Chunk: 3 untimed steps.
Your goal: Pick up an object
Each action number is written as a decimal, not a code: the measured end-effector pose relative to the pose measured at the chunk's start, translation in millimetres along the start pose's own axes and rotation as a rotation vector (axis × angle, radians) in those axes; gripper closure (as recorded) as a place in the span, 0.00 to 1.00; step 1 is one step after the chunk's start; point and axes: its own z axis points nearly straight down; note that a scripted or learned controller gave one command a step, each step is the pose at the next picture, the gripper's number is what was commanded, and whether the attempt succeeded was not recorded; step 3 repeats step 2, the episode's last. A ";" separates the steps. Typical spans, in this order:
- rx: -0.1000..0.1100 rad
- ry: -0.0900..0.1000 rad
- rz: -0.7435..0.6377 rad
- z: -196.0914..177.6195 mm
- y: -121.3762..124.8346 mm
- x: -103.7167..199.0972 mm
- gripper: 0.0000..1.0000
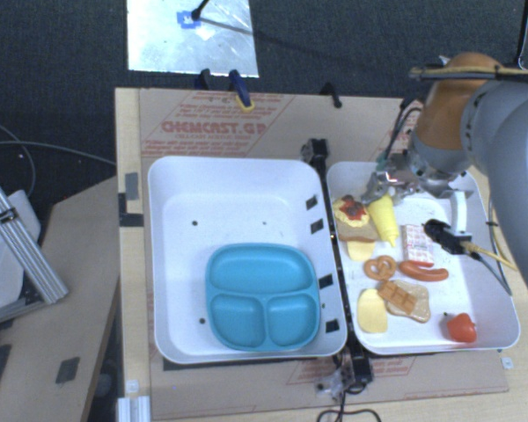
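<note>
Toy food fills the right bin (pixel 502 323), and the piece we judge to be the target is the yellow corn-like piece (pixel 385 219), lying at about eleven o'clock in that bin, just beside the pizza slice (pixel 354 214). Our gripper (pixel 389 183) hovers right above its upper end; we cannot tell how it is set. The piece looks like light, rigid, smooth plastic, so we expect it to slip or roll if pinched near an end. We would take it across its narrow middle. Neighbours crowd it: a cheese wedge (pixel 361 250) at six o'clock, a pretzel (pixel 379 267), a sausage (pixel 424 273), a waffle (pixel 407 299). A blue divided plate (pixel 262 295) sits in the left bin (pixel 185 236).
</note>
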 end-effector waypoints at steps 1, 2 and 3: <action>-0.004 -0.008 0.001 -0.2 -28.4 20.5 1.00; -0.001 0.005 -0.009 -90.2 -54.7 77.5 1.00; -0.001 0.005 -0.009 -90.2 -54.7 77.5 1.00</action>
